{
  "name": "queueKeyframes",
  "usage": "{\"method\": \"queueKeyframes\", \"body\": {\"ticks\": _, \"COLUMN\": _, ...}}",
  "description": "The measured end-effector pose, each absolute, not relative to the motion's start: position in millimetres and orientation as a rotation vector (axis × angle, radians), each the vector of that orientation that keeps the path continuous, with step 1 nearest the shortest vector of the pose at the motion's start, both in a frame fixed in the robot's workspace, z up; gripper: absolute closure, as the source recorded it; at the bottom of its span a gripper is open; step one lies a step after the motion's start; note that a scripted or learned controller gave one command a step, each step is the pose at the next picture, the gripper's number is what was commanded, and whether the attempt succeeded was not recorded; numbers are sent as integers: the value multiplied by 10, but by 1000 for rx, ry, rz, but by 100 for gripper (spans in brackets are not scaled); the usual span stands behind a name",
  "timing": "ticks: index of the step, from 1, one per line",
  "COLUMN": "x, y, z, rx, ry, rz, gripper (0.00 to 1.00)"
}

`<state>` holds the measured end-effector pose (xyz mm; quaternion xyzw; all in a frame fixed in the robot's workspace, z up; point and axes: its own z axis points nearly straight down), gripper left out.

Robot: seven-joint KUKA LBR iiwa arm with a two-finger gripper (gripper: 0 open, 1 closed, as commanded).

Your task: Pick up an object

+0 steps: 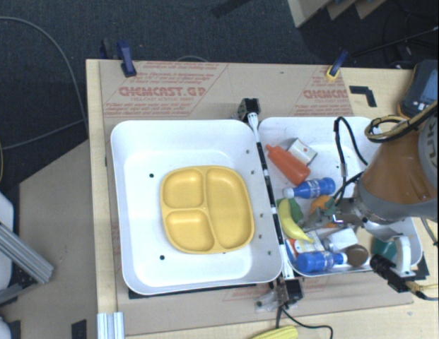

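The tool sits low in the right bin, down among a crowded heap; whether it is open or closed I cannot tell, nor whether anything is caught in it. Nearest the front edge lies a blue bottle, then a banana, a second blue-capped bottle, and farthest back an orange bottle beside a small white box. Packed this tightly, a grab could well nudge a neighbour, pinch two things together, or slip off a round bottle. The left bin holds a yellow divided tray. Both bins rest on a tabletop covered in printed cardboard, with dark carpet beyond.
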<state>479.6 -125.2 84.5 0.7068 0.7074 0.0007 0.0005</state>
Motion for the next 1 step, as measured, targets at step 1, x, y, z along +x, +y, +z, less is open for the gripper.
{"method": "queueKeyframes", "body": {"ticks": 1, "x": 5248, "y": -1158, "z": 846, "rx": 2220, "ry": 2222, "rz": 1, "gripper": 0}}
